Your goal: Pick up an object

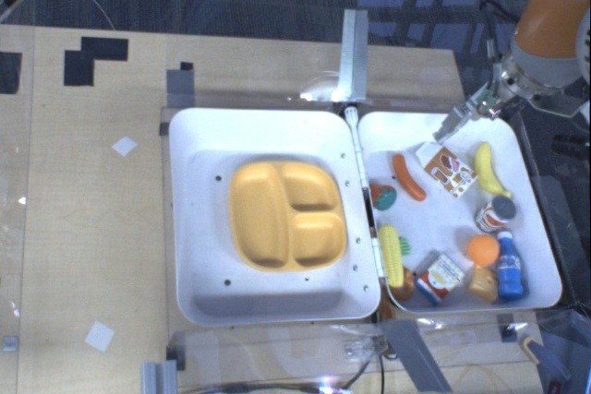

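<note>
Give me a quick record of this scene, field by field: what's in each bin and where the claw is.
left bin: yellow divided plate
right bin: banana, sausage, snack packet, corn cob, orange, blue bottle, small can, small carton
claw: over the right bin's far edge, just above the snack packet
holding: nothing seen between the fingers
arm: enters from the view's right

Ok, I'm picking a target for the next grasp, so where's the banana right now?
In the camera view the banana lies in the right bin, near its far right corner, just right of the snack packet and above the small can.
</note>
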Action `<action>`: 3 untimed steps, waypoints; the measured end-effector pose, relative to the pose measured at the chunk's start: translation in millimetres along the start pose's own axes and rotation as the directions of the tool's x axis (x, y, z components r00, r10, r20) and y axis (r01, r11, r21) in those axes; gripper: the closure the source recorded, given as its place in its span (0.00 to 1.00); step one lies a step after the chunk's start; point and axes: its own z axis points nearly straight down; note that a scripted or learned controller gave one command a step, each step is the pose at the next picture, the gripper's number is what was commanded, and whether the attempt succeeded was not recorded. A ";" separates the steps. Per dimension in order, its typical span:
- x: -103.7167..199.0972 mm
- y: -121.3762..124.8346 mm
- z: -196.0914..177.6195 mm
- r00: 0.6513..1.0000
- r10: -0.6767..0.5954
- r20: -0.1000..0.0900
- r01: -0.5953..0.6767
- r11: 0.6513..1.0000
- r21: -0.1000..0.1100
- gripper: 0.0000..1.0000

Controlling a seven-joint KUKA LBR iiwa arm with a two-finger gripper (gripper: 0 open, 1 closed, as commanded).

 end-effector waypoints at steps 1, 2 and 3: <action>-27.8 -9.0 78.3 0.976 0.218 -0.007 -0.218 0.976 0.014 0.00; -57.4 -19.9 86.8 0.970 0.244 -0.002 -0.244 0.970 0.008 0.00; 32.5 33.8 124.9 0.934 0.357 -0.005 -0.357 0.934 0.011 0.00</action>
